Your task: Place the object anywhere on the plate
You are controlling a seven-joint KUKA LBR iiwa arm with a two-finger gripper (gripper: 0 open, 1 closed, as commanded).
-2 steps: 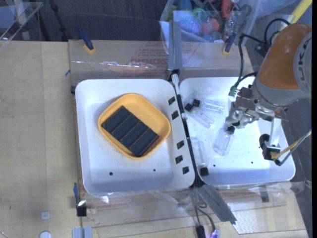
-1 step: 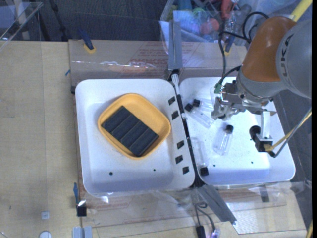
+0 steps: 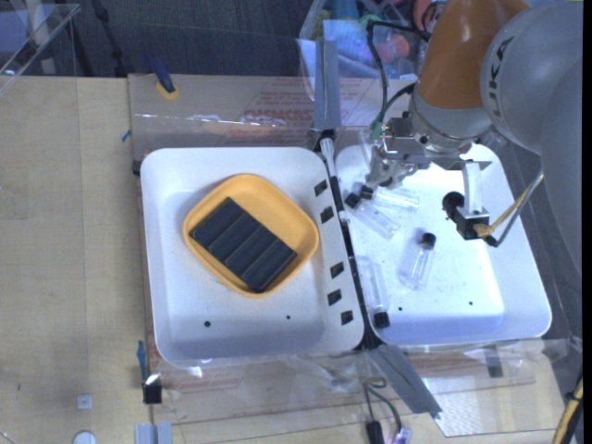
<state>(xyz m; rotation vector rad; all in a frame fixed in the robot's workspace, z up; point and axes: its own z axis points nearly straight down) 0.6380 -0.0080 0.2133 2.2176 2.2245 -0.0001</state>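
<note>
Camera view, from above at a slant. Two shallow white bins side by side: left bin [image 3: 166, 331], right bin [image 3: 518, 313].

In the left bin sits a square yellow plate with rounded corners [image 3: 208, 215], turned diamond-wise near the bin's middle. A dark ribbed rectangular pad [image 3: 243, 240] lies on it, leaving only the yellow rim bare.

In the right bin lie several small clear plastic vials with black caps. One [image 3: 416, 259] is near the middle, another [image 3: 373, 289] lies along the divider, and more [image 3: 381, 206] cluster at the upper left, probably scattered as pick candidates.

The grey arm's two-finger gripper [image 3: 384, 169] hangs low over that upper cluster, apparently lining up a pick. Open or closed: cannot tell. I see no vial between its tips, so none is yet on the plate.
</note>
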